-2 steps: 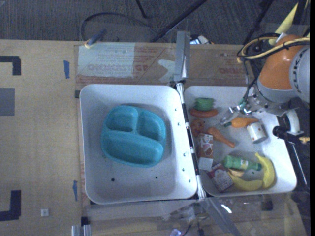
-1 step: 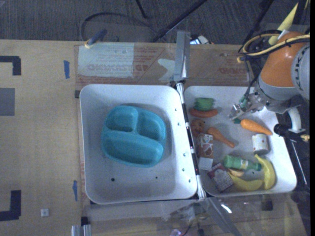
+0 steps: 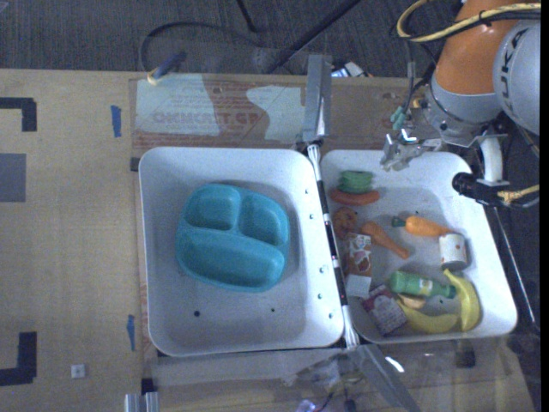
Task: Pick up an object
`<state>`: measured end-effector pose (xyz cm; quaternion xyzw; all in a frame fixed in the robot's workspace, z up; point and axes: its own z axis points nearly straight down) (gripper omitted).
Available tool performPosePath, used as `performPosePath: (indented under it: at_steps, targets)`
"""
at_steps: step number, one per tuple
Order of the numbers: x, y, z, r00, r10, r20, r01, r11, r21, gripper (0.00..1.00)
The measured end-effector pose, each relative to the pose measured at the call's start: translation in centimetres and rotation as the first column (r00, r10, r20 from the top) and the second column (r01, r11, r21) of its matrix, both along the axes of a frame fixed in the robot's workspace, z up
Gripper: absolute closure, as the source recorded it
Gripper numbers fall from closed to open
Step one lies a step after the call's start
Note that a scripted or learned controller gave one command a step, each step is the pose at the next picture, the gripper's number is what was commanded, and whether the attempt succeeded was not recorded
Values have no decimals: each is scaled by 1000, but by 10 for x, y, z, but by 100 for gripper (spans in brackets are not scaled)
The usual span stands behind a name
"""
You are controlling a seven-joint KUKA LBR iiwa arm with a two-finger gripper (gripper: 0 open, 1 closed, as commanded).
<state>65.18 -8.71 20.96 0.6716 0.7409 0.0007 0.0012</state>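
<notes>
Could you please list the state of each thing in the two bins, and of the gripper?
Gripper: above the right bin's far rim, holding nothing.
Blue tray: right side up in the left bin, compartments bare.
Green bottle: lying on its side.
Bananas: lying flat in the near corner.
Carrot: lying down.
White cylinder: lying on its side.
Right bin: holding the small items.

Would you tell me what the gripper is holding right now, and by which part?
Nothing: the gripper sits above the right bin's far rim with no object between its fingers.
</notes>
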Motion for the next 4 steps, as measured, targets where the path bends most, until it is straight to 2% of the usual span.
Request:
performPosePath:
  at_steps: [1, 2, 3, 4]
  targets:
    - [0, 0, 0, 1000, 0, -1, 0, 1000, 0, 0]
    - [-64, -17, -114, 992, 130, 2, -130, 992, -1, 0]
    - [-27, -16, -124, 988, -156, 1, 156, 988, 0, 0]
    - [-26, -15, -112, 988, -154, 7, 154, 988, 0, 100]
